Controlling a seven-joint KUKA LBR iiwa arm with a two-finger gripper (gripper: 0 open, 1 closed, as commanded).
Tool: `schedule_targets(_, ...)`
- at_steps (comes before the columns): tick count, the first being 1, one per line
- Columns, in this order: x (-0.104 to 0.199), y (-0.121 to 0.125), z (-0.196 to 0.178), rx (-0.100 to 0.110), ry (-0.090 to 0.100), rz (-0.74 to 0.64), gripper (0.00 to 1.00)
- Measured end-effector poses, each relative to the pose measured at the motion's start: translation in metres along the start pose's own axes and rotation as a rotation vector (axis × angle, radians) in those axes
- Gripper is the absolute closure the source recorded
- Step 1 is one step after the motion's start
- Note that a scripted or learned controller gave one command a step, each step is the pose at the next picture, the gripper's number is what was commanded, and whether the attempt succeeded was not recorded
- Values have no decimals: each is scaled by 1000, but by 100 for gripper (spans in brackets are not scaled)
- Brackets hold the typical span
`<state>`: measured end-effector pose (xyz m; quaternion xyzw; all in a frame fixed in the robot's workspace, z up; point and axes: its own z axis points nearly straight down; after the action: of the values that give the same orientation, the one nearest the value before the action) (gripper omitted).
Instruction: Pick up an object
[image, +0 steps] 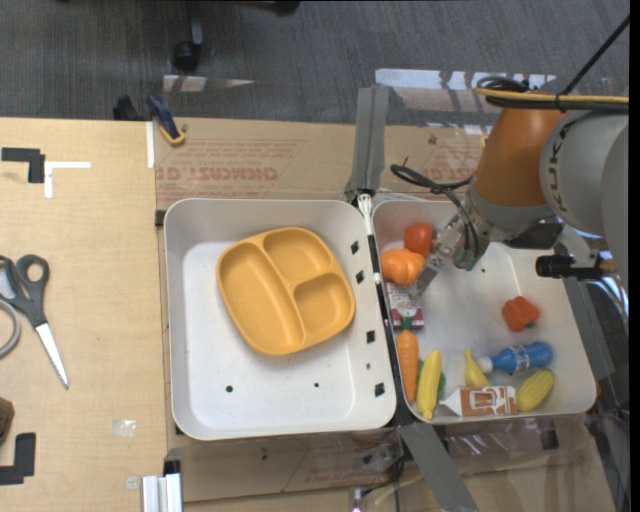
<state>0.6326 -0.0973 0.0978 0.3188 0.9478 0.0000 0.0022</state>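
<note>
The right bin (470, 310) holds several toy foods. A red tomato (418, 238) and an orange fruit (402, 266) lie at its far left. Below them are a small red-and-white packet (406, 308), a carrot (407, 362) and a yellow corn cob (429, 380). A red pepper (520, 313), a blue bottle (520, 357), a yellow fruit (535, 388) and an orange carton (480, 402) lie to the right. My gripper (432, 270) hangs low in this bin, slanting down-left, just right of the orange fruit and tomato. I see nothing held in it.
The left bin (200, 380) carries a yellow divided plate (287, 288). A grey divider (368, 160) runs between the bins. Scissors (35, 310) lie on the wooden bench far left. Cables (430, 175) trail from the arm's wrist over the right bin's far edge.
</note>
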Motion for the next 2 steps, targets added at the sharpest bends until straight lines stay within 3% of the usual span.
schedule_targets(1, -6, 4, 1, 10, 8, 18, 0)
schedule_targets(2, -12, 0, 0, 0, -1, 335, 0)
